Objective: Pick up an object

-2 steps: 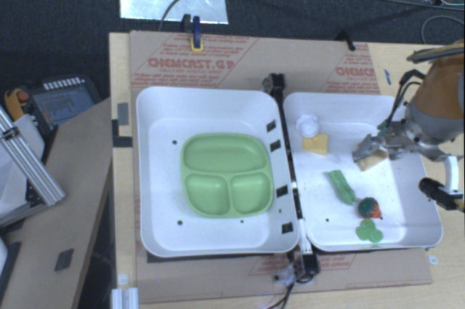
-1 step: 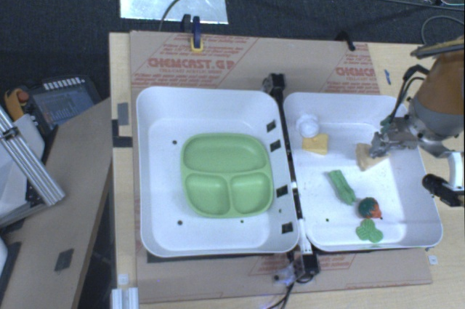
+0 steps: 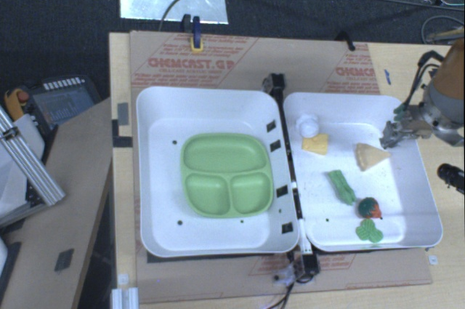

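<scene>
The pincer (image 3: 392,133) hangs over the right bin (image 3: 418,177), just beside a tan wedge (image 3: 370,155). I cannot tell how wide it is open. A yellow block (image 3: 315,145), green stick (image 3: 341,186) and red ball (image 3: 370,208) lie nearby. The left bin (image 3: 156,118) holds a green tray (image 3: 227,174).

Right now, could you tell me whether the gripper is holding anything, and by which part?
Nothing is held. The gripper hangs at the right bin's edge, apart from the wedge.
</scene>
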### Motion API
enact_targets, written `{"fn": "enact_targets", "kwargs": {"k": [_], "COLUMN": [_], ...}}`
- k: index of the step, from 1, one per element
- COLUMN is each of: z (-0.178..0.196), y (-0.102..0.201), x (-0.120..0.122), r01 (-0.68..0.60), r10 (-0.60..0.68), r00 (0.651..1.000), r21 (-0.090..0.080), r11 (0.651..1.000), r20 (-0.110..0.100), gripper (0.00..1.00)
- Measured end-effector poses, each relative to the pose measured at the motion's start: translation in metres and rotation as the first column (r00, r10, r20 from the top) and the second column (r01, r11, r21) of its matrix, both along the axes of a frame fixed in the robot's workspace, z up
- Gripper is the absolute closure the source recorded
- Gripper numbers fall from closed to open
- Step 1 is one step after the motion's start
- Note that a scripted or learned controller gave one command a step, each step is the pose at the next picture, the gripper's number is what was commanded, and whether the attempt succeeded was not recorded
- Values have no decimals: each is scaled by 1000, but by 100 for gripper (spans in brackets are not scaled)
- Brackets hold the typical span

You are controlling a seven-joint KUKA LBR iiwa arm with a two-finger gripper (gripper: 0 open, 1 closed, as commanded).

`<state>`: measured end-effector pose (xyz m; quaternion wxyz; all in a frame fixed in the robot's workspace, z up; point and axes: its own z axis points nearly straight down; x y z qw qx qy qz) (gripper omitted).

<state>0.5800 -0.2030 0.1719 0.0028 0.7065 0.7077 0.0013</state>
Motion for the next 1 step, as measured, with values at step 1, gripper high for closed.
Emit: {"fn": "enact_targets", "kwargs": {"k": [1], "z": [49], "y": [0], "x": [2], "r01": [-2], "r10": [2], "r00": [1000], "r21": [0], "r11": [1000], "r20": [1], "gripper": [100]}}
